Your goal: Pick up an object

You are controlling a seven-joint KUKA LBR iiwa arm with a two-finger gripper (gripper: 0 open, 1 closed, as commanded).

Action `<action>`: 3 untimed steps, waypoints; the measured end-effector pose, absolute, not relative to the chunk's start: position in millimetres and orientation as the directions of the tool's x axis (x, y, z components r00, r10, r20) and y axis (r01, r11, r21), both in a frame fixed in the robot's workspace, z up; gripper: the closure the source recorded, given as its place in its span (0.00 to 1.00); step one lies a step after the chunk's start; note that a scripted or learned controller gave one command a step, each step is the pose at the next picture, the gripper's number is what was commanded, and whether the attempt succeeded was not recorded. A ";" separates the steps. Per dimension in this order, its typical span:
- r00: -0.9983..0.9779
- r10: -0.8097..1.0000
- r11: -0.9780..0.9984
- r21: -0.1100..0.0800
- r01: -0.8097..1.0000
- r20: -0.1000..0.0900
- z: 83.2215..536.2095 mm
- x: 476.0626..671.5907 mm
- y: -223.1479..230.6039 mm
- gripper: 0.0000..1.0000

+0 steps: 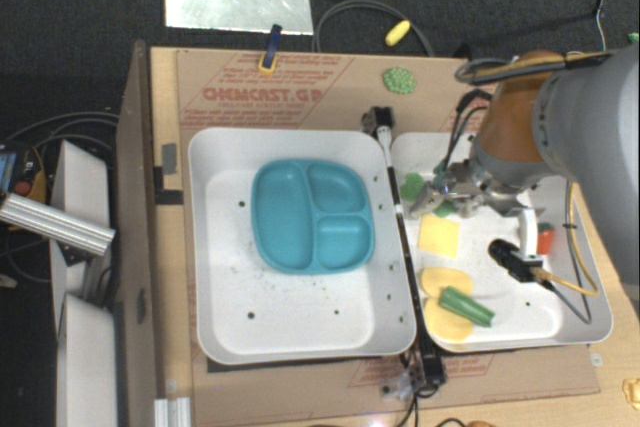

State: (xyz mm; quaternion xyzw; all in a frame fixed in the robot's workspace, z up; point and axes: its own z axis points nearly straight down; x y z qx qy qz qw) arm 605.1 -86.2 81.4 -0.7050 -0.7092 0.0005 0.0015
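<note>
On the far left is the left bin (215, 315). A blue plate (312, 215) lies flat in the middle of it. I am not near it, and I think it is too wide and flat for me to grab.

Next comes the right bin (520, 320), and all the small things are here. A small green piece (411, 185) sits close to the wall between the two bins. If I go for that one, I could bump the wall and slip off.

A yellow square (439, 236) lies flat just below it. A flat thing is hard to pinch, so I might just slide over it and come up with nothing.

A yellow round piece (440, 283) lies lower down. A green stick (467, 306) rests on top of it. If I grab there, I might push one thing into the other, and the stick could roll away.

My gripper (452, 200) is low in the bin, right between the small green piece and the yellow square. It looks blurry, so I cannot tell if my jaws are open or closed. I see nothing held in them. Being between two things, I could close on bare floor.

Far to the right is a little red thing (545, 241), well away from me.
</note>
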 end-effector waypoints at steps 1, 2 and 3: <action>-0.006 1.000 0.006 0.006 1.000 -0.001 85.4 640.6 -85.2 0.00; -0.005 1.000 0.005 0.003 1.000 -0.001 84.9 639.0 -85.5 0.00; -0.007 1.000 0.007 0.005 1.000 -0.001 96.4 640.0 -85.6 1.00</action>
